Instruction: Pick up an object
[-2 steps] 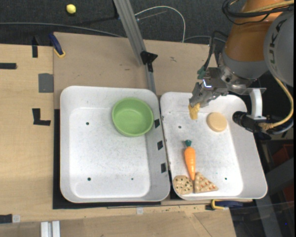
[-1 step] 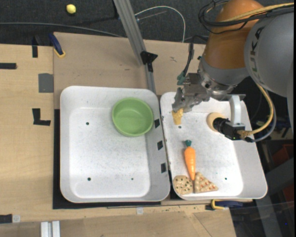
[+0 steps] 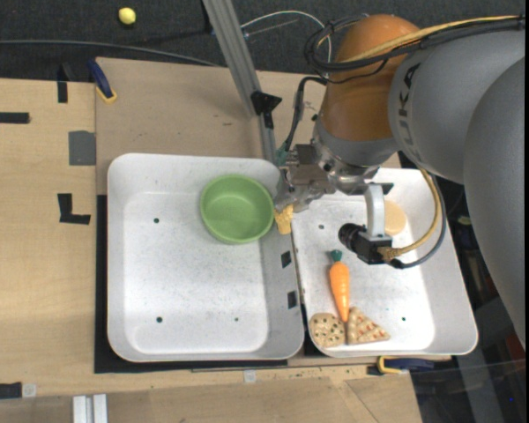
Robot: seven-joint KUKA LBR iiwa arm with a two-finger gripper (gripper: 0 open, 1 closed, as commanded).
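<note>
Robotics lab: taped wooden bench (image 3: 35, 263), white bins (image 3: 132, 324), toy carrot (image 3: 339, 287).

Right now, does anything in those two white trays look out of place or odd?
One thing: a small yellow piece sits up on the divide between the left bin and the right bin, beside the green bowl, not flat inside either. The carrot, cracker and pizza slice lie tidily.

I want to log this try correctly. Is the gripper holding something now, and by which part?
It cannot be told. The gripper sits at the divide between the two bins, beside the green bowl, with a small yellow piece just under it, but no clear hold is visible.
</note>
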